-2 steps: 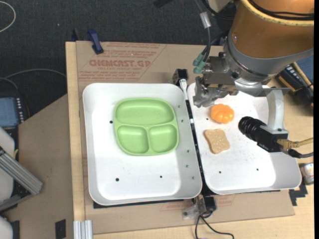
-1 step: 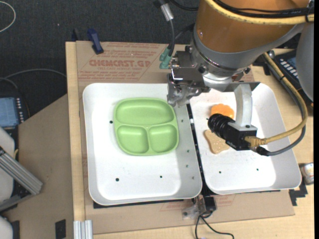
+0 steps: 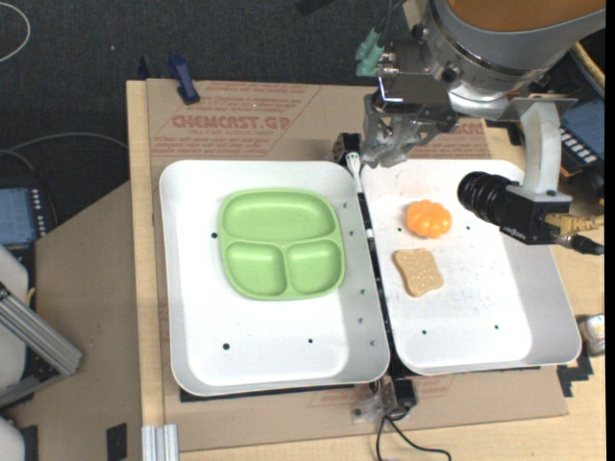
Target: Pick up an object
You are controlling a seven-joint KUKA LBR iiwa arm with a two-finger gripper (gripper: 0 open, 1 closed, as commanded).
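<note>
Brown cardboard [image 3: 240, 113] printed with red lettering is covering the tabletop [image 3: 86, 286], and two shallow white bins are sitting on it side by side. In the left bin [image 3: 192, 334] a pale green divided plate [image 3: 282, 243] is lying flat, with one long compartment along its far side and two smaller ones along its near side. In the right bin [image 3: 500, 325] two small things are lying close together but apart: a round orange pumpkin-like piece [image 3: 428, 218] with shallow ribs and a glossy skin, and, just nearer the camera, a tan slice of bread [image 3: 418, 272] with a speckled face and a slightly darker crust edge, lying flat and turned at a slant.

Reaching in from the right, the grey arm [image 3: 509, 27] with its orange band is hanging over the far edge of the right bin. Its claw [image 3: 384, 152] is pointing down near the far left corner of that bin, beside the seam between the two bins, well apart from both the orange piece and the bread. Whether the claw is open or closed I cannot tell, since the metal parts are blurring together. A black cylinder [image 3: 495, 202] on a white bracket is jutting over the bin's right side.
</note>
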